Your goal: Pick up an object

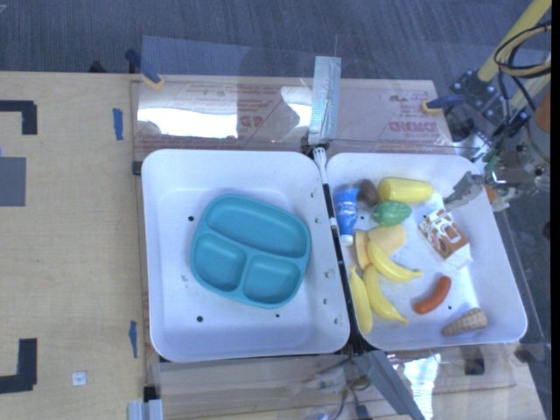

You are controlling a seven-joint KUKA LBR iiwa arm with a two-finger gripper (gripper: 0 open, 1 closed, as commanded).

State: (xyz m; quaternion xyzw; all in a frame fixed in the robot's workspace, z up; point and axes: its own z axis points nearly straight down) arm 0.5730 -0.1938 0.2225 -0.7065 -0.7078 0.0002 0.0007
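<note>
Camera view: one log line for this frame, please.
task: pick object | tool: at right bin's upper right edge, above snack pack | toys: all in right bin | left bin: blue tray

Bright, even light falls from overhead. Strong white glare streaks the clear panel (262,112) just behind the left bin (166,261), and a smaller glint shows just below the right bin (507,304). The teal tray (252,250) casts only a faint, soft shadow. Focus is fairly sharp mid-frame, softer toward the corners.
</note>
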